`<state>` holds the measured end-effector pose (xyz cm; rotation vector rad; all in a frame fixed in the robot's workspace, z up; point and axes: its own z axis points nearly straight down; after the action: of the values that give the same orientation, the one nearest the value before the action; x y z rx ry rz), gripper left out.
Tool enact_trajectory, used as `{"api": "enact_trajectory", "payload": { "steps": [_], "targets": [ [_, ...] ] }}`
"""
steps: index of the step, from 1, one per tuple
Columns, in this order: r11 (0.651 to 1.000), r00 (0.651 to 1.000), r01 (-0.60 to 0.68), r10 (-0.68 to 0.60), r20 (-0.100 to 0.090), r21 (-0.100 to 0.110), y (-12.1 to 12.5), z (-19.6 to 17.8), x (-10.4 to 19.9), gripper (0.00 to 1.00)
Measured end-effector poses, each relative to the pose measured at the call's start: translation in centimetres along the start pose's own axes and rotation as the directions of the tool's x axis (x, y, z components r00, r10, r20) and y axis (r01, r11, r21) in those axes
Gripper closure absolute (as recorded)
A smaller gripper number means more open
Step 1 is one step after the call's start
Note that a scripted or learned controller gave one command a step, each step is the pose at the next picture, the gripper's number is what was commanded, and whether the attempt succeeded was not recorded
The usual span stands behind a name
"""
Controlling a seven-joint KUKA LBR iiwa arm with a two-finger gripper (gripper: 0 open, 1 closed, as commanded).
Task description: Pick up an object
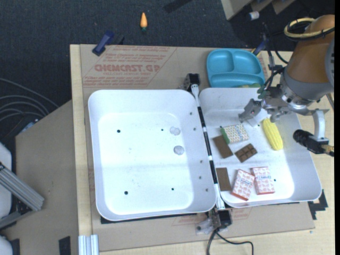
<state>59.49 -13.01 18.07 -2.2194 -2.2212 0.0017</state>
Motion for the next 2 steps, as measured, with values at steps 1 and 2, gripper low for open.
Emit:
{"api": "enact_trajectory", "payload": {
  "steps": [1, 2],
  "targets": [
    [1.0, 1.0, 0.0, 0.0, -0.001, 0.0, 1.8, 9.6, 3.8, 0.0],
    [1.0, 1.0, -0.001, 0.001, 0.0, -0.001, 1.8, 8.6, 3.8, 1.0]
  ]
}}
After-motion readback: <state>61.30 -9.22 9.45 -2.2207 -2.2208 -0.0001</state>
